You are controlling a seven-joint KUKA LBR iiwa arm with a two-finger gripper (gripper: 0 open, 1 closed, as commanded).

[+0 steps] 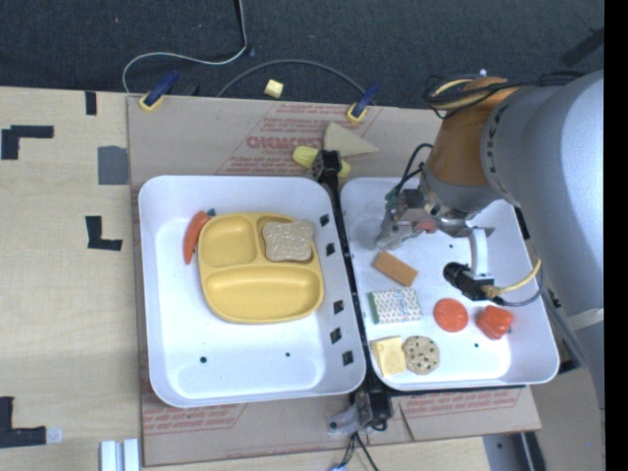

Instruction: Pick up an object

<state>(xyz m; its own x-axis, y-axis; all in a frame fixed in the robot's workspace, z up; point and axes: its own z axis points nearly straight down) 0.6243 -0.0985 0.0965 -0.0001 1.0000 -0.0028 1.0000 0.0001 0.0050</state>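
End effector [400, 222]: we see it low over the upper left part of the right bin [535, 366]; we cannot tell whether it is released or clenched.
Arm [554, 165]: grey, reaching in from the right, with its orange band [466, 150] just above the wrist.
Brown block [394, 268]: the thing nearest the end effector; it lies flat on the floor of the right bin, just below the end effector and near the bin's left wall. We cannot tell whether the two touch.
Patterned square [394, 306]: green and white, flat, just below the brown block.
Cheese wedge [389, 354]: yellow, near the front left corner of the right bin.
Cookie [420, 353]: round and speckled, just beside the cheese wedge on its right.
Tomato [450, 314]: red-orange and round, in the middle of the right bin.
Orange piece [494, 321]: just right of the tomato; we cannot make out what it is.
Left bin [245, 366]: it holds a yellow divided tray [260, 292].
Bread slice [289, 241]: in the tray's upper right compartment.
Carrot [194, 235]: beside the tray's left edge, on the bin floor.
Table [59, 292]: pale wood, with a cardboard sheet [245, 135] under both bins.
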